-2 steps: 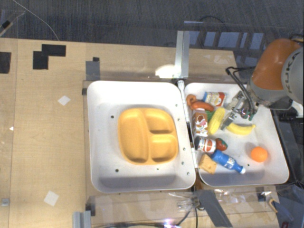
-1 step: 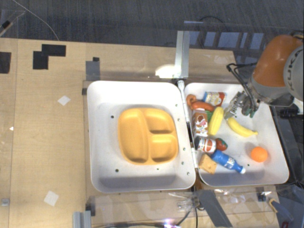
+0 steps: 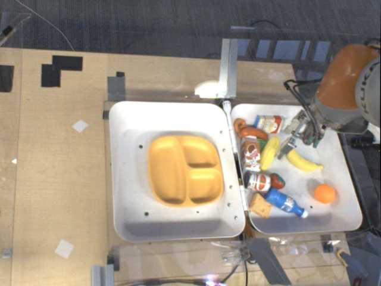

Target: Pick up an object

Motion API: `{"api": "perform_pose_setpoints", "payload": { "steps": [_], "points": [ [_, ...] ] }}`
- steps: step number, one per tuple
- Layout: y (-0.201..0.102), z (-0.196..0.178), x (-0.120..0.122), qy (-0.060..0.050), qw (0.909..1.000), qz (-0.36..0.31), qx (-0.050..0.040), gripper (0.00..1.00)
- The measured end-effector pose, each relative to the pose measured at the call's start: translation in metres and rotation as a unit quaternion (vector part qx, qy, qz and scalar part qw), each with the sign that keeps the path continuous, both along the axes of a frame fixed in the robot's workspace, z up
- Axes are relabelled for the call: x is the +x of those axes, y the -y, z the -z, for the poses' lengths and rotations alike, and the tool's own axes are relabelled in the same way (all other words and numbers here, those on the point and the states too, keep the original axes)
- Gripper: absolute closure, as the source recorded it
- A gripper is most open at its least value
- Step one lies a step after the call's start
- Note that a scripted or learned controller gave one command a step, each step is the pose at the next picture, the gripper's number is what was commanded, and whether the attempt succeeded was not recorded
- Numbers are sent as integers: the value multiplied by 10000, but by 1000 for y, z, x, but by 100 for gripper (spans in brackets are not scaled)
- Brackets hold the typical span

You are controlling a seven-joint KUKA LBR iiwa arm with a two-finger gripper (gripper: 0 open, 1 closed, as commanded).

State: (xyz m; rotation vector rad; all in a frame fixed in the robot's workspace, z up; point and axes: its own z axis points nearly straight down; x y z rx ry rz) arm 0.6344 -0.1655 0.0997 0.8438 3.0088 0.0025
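The gripper (image 3: pixel 296 137) hangs over the middle of the right bin (image 3: pixel 348 216), its fingers slightly parted and holding nothing, their tips just above the bin floor between two bananas. One banana (image 3: pixel 271 152) lies on end just to its left; the other banana (image 3: pixel 304 162) lies just below it, slanting toward the bin's right wall. Clutter crowds the bin's left wall: a small jar (image 3: pixel 268 123) near the far edge, a red sausage-shaped toy (image 3: pixel 240 127) beside it, a brown bottle (image 3: pixel 252 154), a can (image 3: pixel 258 182), a blue bottle (image 3: pixel 284 202) and a cracker (image 3: pixel 259 205) toward the near edge. An orange (image 3: pixel 324 193) sits apart near the right wall. The left bin (image 3: pixel 122 177) holds a yellow divided tray (image 3: pixel 183 170) in its centre.
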Motion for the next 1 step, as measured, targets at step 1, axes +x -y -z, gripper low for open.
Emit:
{"api": "perform_pose_setpoints", "payload": {
  "steps": [1],
  "points": [
    [-20,13,8,-30,9848,1736,29,0]
  ]
}}
